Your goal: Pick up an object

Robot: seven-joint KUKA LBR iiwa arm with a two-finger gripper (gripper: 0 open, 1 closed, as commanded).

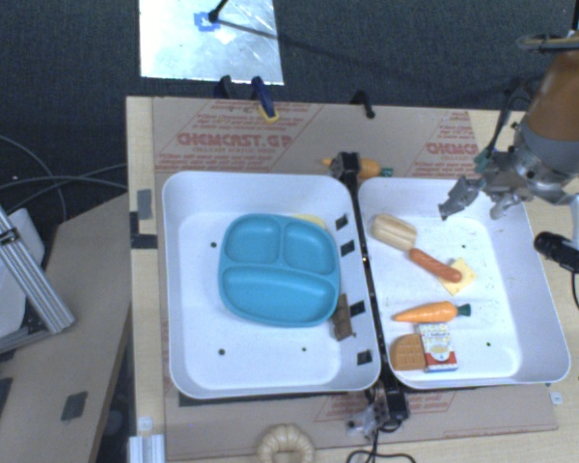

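Reaching in from the right, the grey arm with its orange band is seen over the far right corner of the right bin (536, 287), and its hand (478, 201) is held above the bin's upper edge with the two fingers spread apart and nothing between them. In the right bin, well below the hand, a pale bread roll (393, 230) is placed near the divider, with a sausage (435, 265) just beside it lying partly on a yellow cheese slice (462, 275). Nearer the front, an orange carrot (430, 312) with a green end is laid across the bin, and below it a brown cookie (406, 353) is set touching a small printed carton (436, 346). In the left bin (188, 278) a blue divided plate (278, 268) is seen, with a small brown piece (343, 318) against its right edge. Both bins are carried on a cardboard-covered table (299, 133).
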